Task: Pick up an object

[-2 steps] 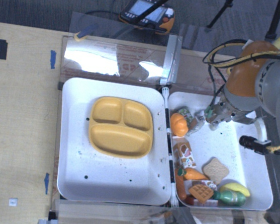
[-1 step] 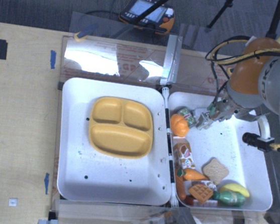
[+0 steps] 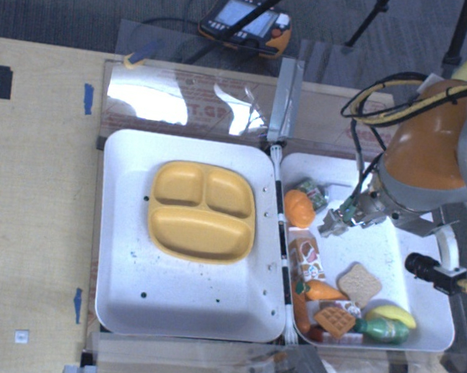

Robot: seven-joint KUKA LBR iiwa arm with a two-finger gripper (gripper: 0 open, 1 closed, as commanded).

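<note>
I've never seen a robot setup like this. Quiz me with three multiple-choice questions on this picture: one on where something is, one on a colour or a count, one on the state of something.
1. Where does the yellow divided plate lie?
A. in the left bin
B. in the right bin
C. on the wooden bench

2. How many compartments does the plate have?
A. two
B. three
C. five

3. How does the slice of toy bread lie?
A. in the plate
B. clamped in the gripper
C. loose on the floor of the right bin

Answers: 1 A, the plate sits on the left bin floor. 2 B, two small hollows above one long hollow. 3 C, the bread lies in the right bin, apart from the gripper.
</note>
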